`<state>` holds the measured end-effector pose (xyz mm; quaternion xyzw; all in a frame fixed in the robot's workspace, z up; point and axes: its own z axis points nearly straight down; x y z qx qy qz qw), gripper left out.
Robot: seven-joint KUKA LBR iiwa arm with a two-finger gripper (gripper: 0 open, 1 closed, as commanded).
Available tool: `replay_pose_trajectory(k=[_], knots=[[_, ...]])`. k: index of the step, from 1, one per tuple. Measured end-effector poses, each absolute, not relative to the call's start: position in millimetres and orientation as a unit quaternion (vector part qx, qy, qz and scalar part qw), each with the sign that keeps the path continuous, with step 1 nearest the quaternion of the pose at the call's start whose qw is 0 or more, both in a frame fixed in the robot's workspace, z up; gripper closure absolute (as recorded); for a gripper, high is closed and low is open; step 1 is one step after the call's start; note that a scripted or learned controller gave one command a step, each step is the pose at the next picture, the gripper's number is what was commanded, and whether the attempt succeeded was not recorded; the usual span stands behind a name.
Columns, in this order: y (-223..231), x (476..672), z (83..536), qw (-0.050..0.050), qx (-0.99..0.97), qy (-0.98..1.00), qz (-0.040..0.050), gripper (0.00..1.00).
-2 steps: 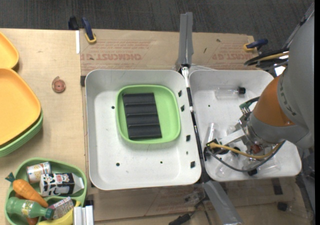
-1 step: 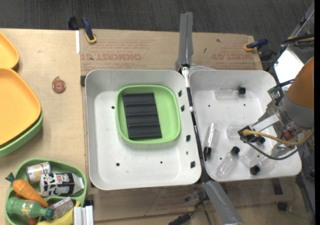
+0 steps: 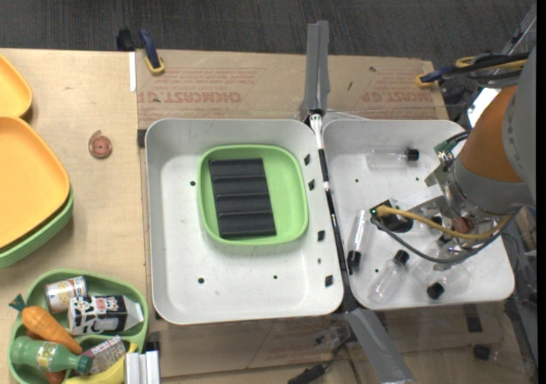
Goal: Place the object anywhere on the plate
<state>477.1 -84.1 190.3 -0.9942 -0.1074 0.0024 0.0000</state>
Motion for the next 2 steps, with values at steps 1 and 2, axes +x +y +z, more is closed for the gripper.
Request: replay_pose_trajectory(k=[1,2], knots=[[-99.0,475.5,111.7,0.001,-0.995,-0.099,0.0035,0.0],[-193.2,475.9,116.2,0.001,-0.995,-0.099,0.0026,0.0]])
